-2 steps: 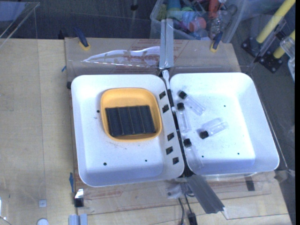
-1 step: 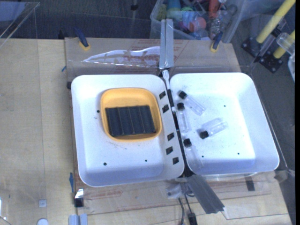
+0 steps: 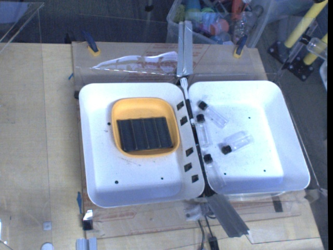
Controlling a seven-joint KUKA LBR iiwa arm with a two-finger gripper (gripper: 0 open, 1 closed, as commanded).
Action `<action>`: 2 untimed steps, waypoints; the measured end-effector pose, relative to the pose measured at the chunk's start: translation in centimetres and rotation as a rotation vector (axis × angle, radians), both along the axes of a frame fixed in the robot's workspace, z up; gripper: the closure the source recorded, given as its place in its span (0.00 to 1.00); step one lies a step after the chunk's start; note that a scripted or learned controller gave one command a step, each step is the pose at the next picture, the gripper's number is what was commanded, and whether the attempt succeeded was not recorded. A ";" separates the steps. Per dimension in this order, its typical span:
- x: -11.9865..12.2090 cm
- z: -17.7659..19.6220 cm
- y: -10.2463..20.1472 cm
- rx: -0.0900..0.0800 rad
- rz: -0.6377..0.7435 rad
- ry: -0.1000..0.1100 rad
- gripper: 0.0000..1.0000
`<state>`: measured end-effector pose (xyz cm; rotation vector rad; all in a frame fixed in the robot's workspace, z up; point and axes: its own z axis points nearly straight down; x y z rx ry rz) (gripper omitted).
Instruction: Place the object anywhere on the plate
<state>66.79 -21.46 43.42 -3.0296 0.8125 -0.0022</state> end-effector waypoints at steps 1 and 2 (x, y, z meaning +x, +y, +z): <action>0.0 0.0 -0.5 0.000 0.249 -0.001 1.00; 0.0 0.0 -0.5 0.000 0.328 -0.001 1.00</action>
